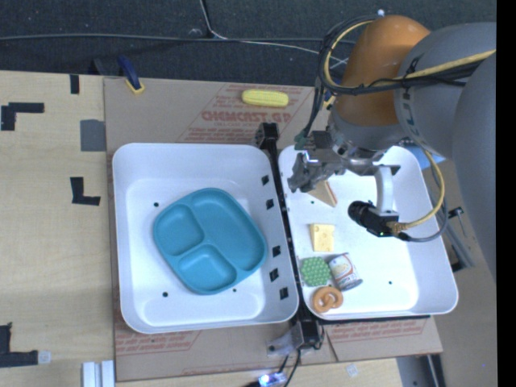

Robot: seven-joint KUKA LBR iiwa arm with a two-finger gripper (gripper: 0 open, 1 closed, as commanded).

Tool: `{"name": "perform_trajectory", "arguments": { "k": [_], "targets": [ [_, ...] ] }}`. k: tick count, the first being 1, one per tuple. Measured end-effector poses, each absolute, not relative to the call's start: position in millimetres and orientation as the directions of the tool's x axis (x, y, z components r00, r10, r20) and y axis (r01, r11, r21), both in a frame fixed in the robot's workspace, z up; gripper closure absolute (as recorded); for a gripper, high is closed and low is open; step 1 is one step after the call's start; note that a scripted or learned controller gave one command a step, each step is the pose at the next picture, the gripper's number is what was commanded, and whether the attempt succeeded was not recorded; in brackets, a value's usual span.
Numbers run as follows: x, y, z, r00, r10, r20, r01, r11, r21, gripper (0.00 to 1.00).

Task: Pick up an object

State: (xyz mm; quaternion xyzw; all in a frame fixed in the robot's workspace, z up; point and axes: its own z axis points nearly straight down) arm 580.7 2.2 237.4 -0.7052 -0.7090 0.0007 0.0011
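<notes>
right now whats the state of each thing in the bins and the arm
blue divided plate: flat in the left bin, right way up
cheese slice: flat on the right bin floor, apart from the gripper
green round piece: lying flat, beside the small can
small can: on its side
pretzel: flat near the front wall
gripper: low over the right bin's back left corner
yellow corn: lying on cardboard behind the bins

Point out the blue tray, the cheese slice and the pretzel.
blue tray [208,240]: camera view, on its central divider.
cheese slice [322,237]: camera view, middle of its yellow face.
pretzel [327,299]: camera view, on its brown loop.
</notes>
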Motion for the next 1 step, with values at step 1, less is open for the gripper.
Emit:
{"name": "perform_trajectory", "arguments": {
  "k": [1],
  "targets": [
    [588.0, 58.3, 240.5, -0.007, 1.0, 0.001, 1.0, 0.007, -0.001, 1.0]
  ]
}}
